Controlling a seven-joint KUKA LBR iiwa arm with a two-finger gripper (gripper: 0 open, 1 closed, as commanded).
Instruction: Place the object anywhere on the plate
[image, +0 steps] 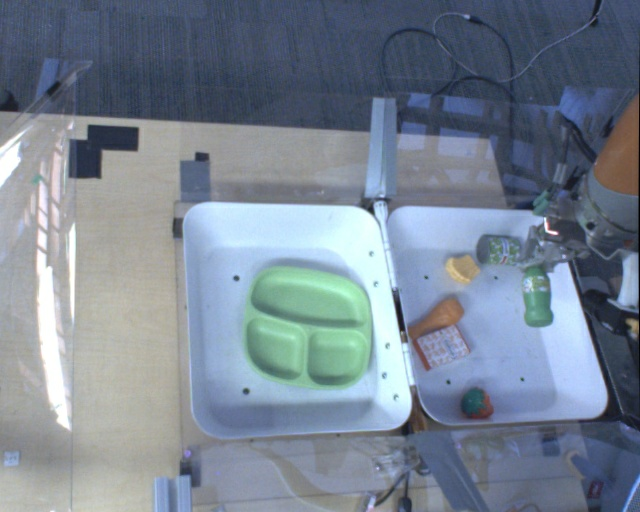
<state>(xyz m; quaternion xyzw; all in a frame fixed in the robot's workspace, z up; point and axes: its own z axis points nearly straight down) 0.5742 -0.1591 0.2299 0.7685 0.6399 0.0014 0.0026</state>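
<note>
Jaws (541, 248) hover directly above green bottle (537, 296).

camera view: fixed overhead | slanted downward | covers both bins (400, 300)

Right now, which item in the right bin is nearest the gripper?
The green bottle, lying just below the gripper. The can, yellow piece and the rest sit farther left.

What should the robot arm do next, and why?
Probably lower the gripper onto the green bottle just below it. The bottle lies in the right bin, close to a small can, and the green plate in the left bin has nothing on it yet, so something must be picked up first.
</note>
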